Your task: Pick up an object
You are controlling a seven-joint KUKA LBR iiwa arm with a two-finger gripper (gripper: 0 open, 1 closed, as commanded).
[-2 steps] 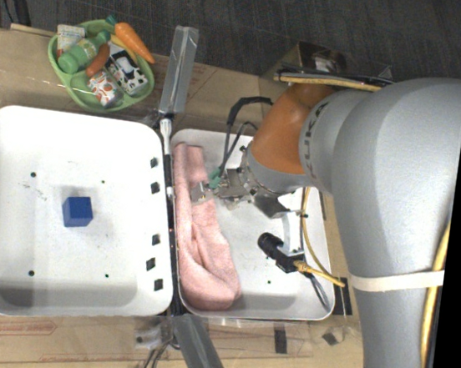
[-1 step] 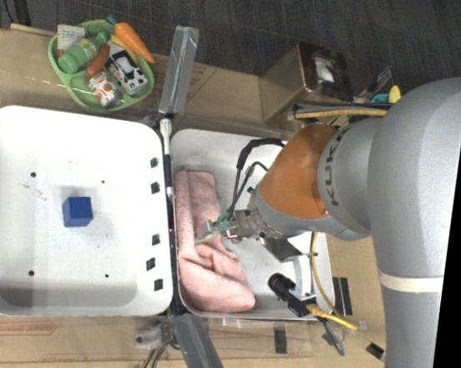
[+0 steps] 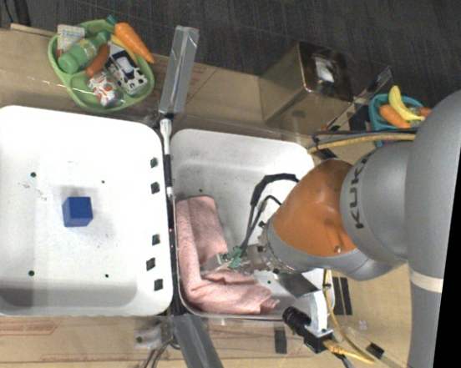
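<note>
**Grasp Approach Over the Right Bin**

Camera view: Two white bins sit side by side. The left bin [image 3: 16,151] holds a blue cube [image 3: 78,210], lying near its centre and well apart from the arm. The right bin [image 3: 235,150] holds a pink cloth [image 3: 204,260], bunched along the bin's 7 o'clock corner. The arm [image 3: 352,220] reaches in from 3 o'clock, and its gripper [image 3: 235,260] sits low over the cloth, at or just above the fabric — contact cannot be confirmed. The wrist body hides the claw, so whether it is spread or pressed together cannot be told.

Step in hand, as judged: descent onto the pink cloth, grasp not yet proven. The next move calls for closing on a raised fold — flat fabric gives little purchase — then lifting straight up, clear of the bin wall.
</note>
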